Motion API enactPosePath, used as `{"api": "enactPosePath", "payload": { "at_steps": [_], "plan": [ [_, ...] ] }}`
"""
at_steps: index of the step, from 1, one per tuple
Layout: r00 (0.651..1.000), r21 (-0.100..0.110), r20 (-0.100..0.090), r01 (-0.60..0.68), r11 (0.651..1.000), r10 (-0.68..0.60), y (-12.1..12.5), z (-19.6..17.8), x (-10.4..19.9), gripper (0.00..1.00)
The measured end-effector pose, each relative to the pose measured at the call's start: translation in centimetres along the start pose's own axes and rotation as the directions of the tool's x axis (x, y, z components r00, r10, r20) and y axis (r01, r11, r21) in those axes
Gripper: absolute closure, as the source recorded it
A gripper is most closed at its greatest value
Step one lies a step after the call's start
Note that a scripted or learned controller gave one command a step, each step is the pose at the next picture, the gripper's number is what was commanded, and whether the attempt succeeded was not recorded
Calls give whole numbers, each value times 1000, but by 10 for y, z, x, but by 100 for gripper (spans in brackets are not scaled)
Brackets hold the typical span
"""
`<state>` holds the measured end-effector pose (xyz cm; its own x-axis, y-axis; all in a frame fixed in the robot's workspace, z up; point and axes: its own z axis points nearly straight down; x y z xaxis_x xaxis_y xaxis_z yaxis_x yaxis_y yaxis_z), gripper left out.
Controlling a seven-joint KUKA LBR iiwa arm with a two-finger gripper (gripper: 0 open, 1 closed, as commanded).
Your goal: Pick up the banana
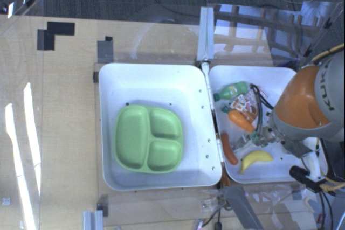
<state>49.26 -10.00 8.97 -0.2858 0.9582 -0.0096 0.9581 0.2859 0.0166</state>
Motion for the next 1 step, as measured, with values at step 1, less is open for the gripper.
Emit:
{"api": "enactPosePath", "payload": {
  "at_steps": [1],
  "plan": [
    [996,6,-6,93,996,-93,-7,-1,-14,0]
  ]
}}
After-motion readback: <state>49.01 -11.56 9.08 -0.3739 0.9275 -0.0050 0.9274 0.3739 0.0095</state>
